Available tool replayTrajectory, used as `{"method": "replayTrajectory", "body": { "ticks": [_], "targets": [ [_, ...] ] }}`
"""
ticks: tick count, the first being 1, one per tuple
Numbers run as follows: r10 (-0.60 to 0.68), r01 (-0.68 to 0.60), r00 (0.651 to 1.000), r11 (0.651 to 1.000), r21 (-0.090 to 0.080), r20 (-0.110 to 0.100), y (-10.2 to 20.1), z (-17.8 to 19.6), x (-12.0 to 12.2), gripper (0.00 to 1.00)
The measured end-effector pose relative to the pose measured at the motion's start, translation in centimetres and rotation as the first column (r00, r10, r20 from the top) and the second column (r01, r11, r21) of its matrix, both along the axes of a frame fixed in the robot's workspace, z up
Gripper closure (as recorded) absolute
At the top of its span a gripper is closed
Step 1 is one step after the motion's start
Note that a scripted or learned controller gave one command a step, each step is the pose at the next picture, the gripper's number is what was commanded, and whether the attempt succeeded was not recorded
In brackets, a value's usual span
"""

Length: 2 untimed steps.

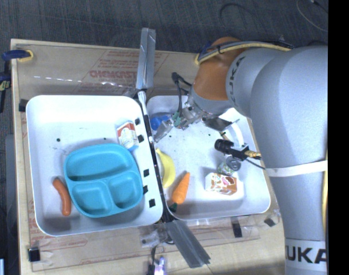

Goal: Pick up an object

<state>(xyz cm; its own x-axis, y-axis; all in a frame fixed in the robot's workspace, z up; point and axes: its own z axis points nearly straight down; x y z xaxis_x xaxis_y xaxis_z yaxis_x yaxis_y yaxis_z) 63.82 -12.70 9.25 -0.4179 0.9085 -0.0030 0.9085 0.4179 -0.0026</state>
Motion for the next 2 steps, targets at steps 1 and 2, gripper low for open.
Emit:
{"method": "replayTrajectory", "body": {
  "ticks": [1, 2],
  "targets": [
    [0.004, -0.004, 1.0, 1.0, -0.001, 0.001, 0.0, 1.0, 0.1, 1.0],
    [0.1, -0.1, 0.995, 0.995, 0.003, 0.002, -2.0, 8.2, 1.9, 1.0]
  ]
}}
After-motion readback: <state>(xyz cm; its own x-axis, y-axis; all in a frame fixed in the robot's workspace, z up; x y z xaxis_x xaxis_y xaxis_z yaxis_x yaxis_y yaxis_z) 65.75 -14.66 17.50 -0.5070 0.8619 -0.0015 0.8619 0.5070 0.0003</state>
